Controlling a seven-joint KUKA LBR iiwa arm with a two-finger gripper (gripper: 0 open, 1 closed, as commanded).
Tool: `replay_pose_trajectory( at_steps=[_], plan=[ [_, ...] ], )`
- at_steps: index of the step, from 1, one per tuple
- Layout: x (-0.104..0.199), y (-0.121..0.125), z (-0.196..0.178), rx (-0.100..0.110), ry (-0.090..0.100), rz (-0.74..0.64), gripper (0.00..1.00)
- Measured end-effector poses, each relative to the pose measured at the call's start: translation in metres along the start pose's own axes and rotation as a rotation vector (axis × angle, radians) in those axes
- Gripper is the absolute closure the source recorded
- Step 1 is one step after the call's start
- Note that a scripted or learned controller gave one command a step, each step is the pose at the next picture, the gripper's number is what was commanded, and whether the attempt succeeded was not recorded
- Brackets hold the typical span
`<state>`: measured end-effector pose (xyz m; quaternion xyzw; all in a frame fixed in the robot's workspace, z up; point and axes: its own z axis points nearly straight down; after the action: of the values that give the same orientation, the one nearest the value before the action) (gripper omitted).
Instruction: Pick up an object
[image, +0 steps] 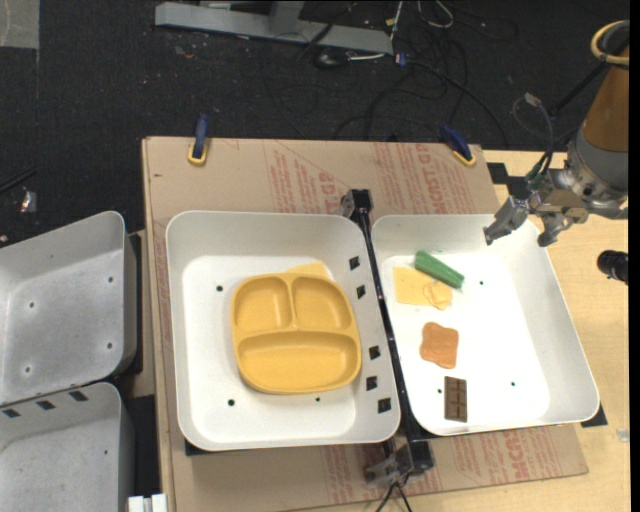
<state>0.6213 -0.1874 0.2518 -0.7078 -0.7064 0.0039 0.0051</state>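
While the arm (608, 120) reaches in from the right, its jaws (525, 226) hang over the far right corner of the right bin (560, 340), spread apart with nothing between them and touching nothing. Two dark fingertips (497, 230) point down and left, above the bin's rim. In the right bin, toward its left side: green block (439, 269) far, tilted, overlapping the corner of a pale yellow slice (418, 287); orange-brown piece (439, 345) just nearer; dark brown bar (456, 399) nearest, upright along the bin. All well apart from the jaws. Left bin (200, 330) holds a yellow divided tray (296, 333), centred. Both bins sit on a cardboard-covered desk (260, 170).
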Motion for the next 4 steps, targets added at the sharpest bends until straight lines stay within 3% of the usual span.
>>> replay_pose_trajectory(
  at_steps=[1,4],
  plan=[
    [0.001,0.002,-0.008,-0.013,-0.003,-0.003,0.0],
    [-0.004,-0.002,0.154,-0.009,-0.001,0.0,0.0]
  ],
)
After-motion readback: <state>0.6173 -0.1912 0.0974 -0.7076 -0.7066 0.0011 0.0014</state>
